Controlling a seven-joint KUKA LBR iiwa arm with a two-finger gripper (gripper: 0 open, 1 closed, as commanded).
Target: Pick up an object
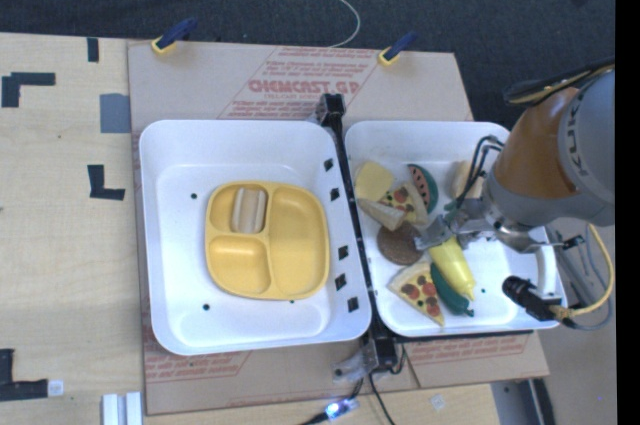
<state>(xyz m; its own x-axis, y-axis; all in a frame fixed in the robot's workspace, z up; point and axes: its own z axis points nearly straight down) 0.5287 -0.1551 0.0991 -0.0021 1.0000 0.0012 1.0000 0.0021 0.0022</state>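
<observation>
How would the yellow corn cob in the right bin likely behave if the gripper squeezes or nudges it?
The corn cob looks rounded and elongated, so it may roll sideways when nudged. Its glossy look suggests smooth toy plastic, so it is probably light and may slip from the fingers. It lies against a pizza slice, which might shift with it.

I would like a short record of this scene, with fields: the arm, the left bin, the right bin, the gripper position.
arm: grey arm with orange band, reaching in from the right
left bin: holds a yellow divided tray with a pale piece in its upper-left compartment
right bin: toy food, including a watermelon slice, two pizza slices, a brown disc, a yellow-green piece
gripper: low over the right bin's toys; grip unclear
</observation>
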